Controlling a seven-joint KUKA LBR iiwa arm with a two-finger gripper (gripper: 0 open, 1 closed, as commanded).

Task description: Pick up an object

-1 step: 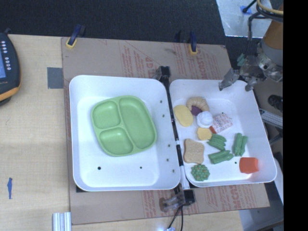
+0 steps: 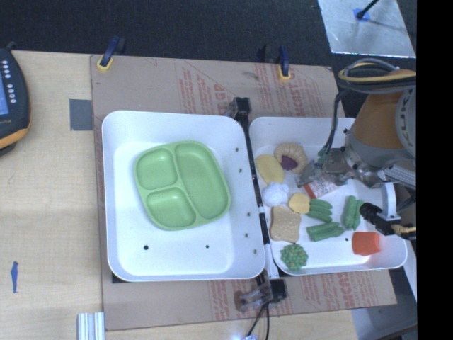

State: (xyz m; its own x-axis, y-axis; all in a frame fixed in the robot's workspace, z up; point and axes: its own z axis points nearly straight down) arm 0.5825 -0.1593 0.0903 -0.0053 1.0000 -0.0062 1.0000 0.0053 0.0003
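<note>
Toy food pieces sit crowded in the right bin: yellow piece, purple-centred pastry, white lump, bread slice, broccoli, green veg sticks, orange-red block. Left bin holds a green 3-compartment plate, approx centre. Gripper is low over the right bin's upper middle, by a red/white packet; can't tell if jaws are spread or pinching anything. Arm w/ orange band comes in from the right.
</note>
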